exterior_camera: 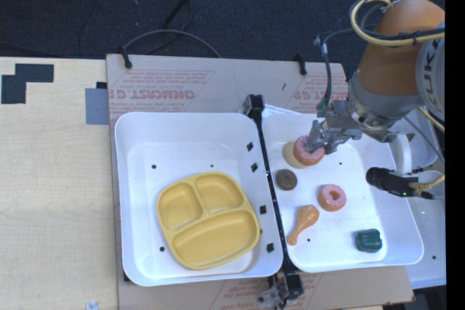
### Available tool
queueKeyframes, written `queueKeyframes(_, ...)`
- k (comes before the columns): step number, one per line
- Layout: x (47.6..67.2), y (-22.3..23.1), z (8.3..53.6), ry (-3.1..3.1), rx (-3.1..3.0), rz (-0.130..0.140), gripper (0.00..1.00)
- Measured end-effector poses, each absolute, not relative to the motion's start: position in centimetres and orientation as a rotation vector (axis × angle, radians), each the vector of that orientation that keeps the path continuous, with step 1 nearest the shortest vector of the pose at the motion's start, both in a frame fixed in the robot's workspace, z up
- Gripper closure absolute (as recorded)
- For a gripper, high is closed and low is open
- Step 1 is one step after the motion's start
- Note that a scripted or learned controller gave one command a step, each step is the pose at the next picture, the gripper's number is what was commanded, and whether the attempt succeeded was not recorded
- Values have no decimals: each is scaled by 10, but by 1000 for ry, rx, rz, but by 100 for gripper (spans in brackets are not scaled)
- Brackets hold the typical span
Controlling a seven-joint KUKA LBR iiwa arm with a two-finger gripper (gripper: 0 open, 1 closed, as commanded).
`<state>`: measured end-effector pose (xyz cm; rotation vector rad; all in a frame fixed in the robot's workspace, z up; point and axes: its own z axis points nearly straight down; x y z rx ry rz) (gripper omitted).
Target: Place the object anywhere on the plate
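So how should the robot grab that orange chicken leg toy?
Probably from straight above, fingers closing across the thin shaft of the drumstick. It lies flat and slanted in the right bin, fat end up near the pink donut, and the narrow part looks easiest to pinch.

Lighting: even, moderately bright, overhead; no hard glare. White bins (pixel 138 156) near overexposure, surface detail washed out around the yellow plate (pixel 208 219). Soft, short shadow hugging the plate's lower rim; faint shadows beside small items right of the plate. Floor above the plate dark, underexposed, cables barely legible. Focus: moderate overall, slightly soft; printed lettering on cardboard (pixel 156 91) above the plate readable but fuzzy. Mild colour noise in dark areas. No marked edge distortion.
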<state>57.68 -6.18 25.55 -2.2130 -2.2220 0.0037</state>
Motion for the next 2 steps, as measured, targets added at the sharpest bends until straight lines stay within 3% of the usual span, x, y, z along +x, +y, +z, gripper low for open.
queueKeyframes(1,582,-9,251,-2223,-2213,4,100)
queueKeyframes(2,570,51,247,-2224,-2212,4,100)
